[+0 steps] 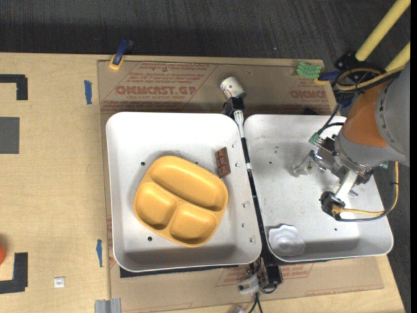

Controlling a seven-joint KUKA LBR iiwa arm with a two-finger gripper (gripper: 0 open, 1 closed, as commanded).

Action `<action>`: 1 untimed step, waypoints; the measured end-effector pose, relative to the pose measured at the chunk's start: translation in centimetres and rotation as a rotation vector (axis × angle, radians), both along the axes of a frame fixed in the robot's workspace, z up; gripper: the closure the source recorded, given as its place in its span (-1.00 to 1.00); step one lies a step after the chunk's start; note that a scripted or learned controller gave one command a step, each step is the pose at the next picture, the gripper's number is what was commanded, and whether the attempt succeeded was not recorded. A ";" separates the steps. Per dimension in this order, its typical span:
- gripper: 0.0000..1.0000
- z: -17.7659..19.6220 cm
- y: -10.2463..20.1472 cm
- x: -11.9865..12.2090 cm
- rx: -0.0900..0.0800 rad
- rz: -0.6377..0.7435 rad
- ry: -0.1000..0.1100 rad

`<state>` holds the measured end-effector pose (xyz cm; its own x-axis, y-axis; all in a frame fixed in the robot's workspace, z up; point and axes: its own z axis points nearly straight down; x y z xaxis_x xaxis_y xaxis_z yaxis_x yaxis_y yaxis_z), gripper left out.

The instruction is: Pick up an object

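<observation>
Gripper: low in right bin, approach step; grip state could not be told. Next move needed: reach clear piece, close.

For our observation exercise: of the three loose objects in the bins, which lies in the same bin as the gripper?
The pale, clear object in a front corner of the right bin; the yellow tray and brown block lie in the left bin.

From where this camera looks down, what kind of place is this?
Probably a robot testing lab. Two white bins sit side by side on printed cardboard, a grey and orange robot arm reaches over the right one, and blue tape marks the wooden bench.
</observation>
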<state>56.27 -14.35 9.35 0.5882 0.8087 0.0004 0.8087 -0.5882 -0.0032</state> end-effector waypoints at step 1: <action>-1.00 -0.9 -4.2 1.7 0.006 0.069 0.001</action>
